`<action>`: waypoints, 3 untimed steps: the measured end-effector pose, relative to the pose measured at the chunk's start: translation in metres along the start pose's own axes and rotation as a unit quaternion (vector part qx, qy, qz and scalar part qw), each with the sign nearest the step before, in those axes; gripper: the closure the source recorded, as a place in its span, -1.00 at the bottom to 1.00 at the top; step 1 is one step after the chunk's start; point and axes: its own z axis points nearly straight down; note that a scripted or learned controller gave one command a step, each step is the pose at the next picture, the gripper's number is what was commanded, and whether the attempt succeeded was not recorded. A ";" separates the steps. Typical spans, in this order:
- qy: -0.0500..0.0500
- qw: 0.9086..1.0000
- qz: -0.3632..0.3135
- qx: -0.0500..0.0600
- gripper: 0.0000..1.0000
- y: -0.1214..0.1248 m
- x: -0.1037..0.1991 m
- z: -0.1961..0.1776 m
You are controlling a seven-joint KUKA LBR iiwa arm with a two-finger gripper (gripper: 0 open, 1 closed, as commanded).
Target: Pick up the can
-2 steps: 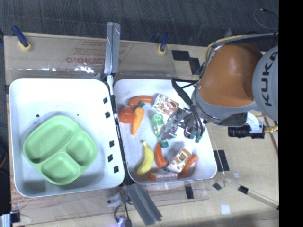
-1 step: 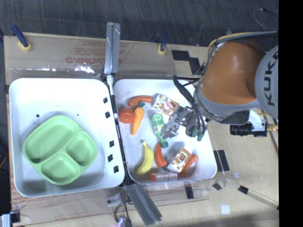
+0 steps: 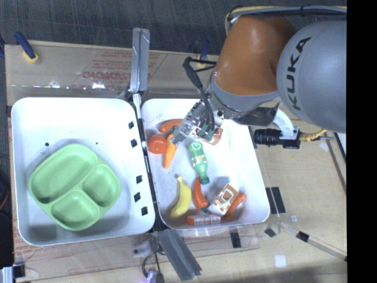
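Nearest us, the grey-and-orange arm (image 3: 277, 52) hangs its gripper (image 3: 191, 127) mid-frame, its opening we cannot tell; the white-and-orange printed can (image 3: 222, 199), lower right, looks light, rigid and slippery, so we'd pinch its midsection.

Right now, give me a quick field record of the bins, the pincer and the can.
left bin: holds a green divided plate
right bin: holds the clutter: green bottle, banana, carrot, can
can position: near front of right bin, lying among red items, right of the banana
pincer: over the back of the right bin, beside the carrot and above the bottle
pincer to can: apart, with the bottle between them
can status: not picked up
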 end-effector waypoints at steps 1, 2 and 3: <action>0.002 0.992 0.123 0.001 1.00 -0.002 0.042 0.038; 0.001 0.994 -0.110 0.000 1.00 0.012 0.095 0.016; 0.002 0.997 -0.078 0.001 1.00 0.019 0.077 0.066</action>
